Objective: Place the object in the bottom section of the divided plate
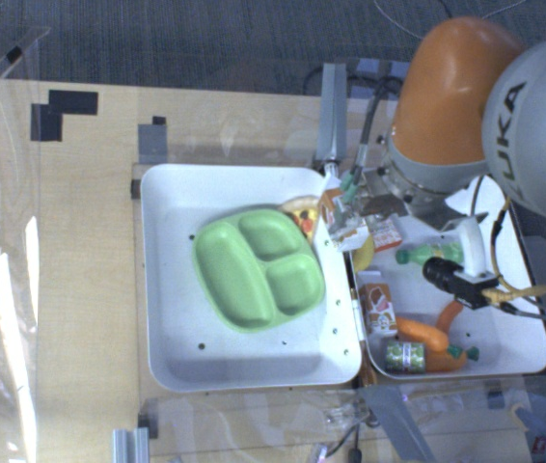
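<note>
Camera view: green divided plate (259,270) lay bare in left bin (172,345); gripper (342,205) hovered over the bins' shared edge, grasp indeterminable; placement judged outstanding.

Arm (505,114): grey, reaching in from the right — orange band above the wrist.
Tool (342,210): low, at the arm's left end — pointing down.

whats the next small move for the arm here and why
Probably carry the gripper left and toward the camera, over the green divided plastic plate in the left white bin. It now hangs over the ridge between the bins, beside the plate's far right edge, with a small red and yellow object near it. Whether it holds anything is unclear.
</note>
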`<state>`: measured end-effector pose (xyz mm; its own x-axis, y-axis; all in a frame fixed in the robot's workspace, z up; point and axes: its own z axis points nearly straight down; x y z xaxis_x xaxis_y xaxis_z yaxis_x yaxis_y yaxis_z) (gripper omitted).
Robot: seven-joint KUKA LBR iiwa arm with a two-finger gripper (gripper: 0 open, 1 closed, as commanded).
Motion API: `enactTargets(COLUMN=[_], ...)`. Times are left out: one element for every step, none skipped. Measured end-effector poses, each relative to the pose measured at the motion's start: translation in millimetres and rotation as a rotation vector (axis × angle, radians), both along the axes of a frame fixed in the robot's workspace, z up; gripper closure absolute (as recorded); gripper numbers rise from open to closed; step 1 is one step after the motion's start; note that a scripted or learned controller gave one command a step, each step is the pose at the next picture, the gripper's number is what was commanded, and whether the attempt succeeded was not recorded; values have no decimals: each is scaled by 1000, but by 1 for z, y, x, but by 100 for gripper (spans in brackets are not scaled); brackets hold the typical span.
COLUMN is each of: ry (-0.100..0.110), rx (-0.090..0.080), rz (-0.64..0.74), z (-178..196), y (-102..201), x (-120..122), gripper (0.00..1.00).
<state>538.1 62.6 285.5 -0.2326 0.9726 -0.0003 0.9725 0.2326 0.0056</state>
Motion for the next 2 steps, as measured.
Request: enactTargets(ry=[1, 1], rx=[-1, -1], rz=[25, 99], z=[7, 18], y=[5, 20], x=[7, -16], gripper=[100, 100])
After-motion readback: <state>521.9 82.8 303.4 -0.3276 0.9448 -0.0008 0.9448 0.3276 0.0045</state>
